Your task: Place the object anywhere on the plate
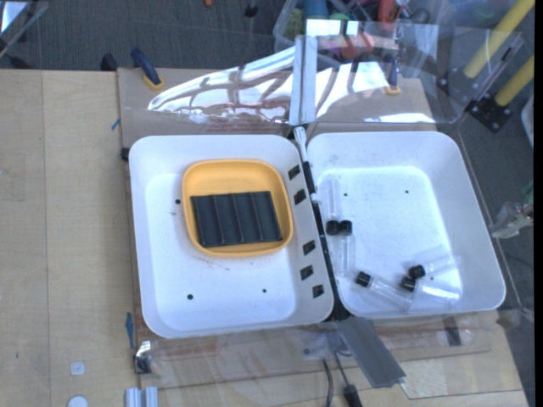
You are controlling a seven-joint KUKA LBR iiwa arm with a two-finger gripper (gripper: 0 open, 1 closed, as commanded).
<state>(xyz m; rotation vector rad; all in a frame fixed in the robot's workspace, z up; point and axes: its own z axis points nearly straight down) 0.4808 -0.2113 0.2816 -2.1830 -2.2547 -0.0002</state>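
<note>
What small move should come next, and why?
Probably bring the arm in over the right white bin and descend on the clear plastic vial with a black cap: it lies apart from the others, and the yellow plate holds only a ridged black insert.

A ribbed black rectangular block (236, 219) lies flat on my yellow square plastic plate (197, 179), toward the left bin's (161, 303) back edge.

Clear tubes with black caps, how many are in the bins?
4, all in the right bin: an upright-lying tube near its left wall, three more clustered at its front right; glare may hide others.
</note>
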